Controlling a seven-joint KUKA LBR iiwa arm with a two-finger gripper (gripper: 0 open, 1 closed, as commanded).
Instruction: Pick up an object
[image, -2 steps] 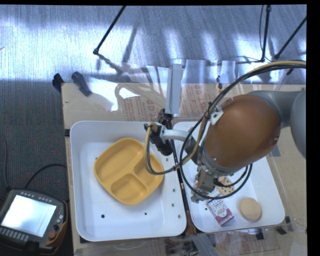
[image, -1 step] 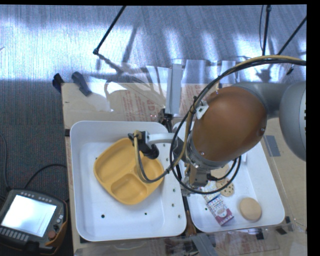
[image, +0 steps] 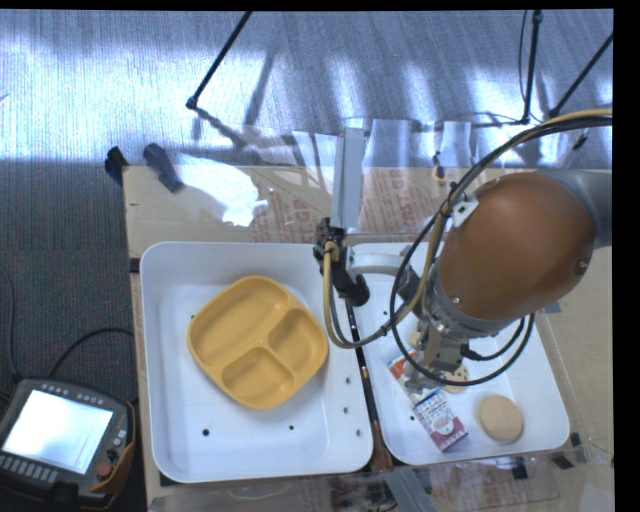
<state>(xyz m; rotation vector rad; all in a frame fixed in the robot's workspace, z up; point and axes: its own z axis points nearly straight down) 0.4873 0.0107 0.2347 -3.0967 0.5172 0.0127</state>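
The arm's big orange-brown wrist band (image: 515, 262) hangs over the right bin (image: 555, 395). Below it my gripper (image: 437, 370) reaches down toward the bin floor, mostly covered by the wrist and cables. Right under the gripper lies a small carton (image: 440, 419) with a blue, white and red print, lying flat and pointing to the lower right. A red-and-white bit (image: 402, 371) shows just left of the gripper. A round tan bun-like object (image: 500, 418) rests to the right of the carton. I see nothing held between the fingers.
The left bin (image: 160, 300) holds a yellow divided plate (image: 258, 341) near its middle. Cables loop from the wrist across the divider between the bins (image: 352, 330). A teach pendant (image: 62, 436) lies on the floor at lower left.
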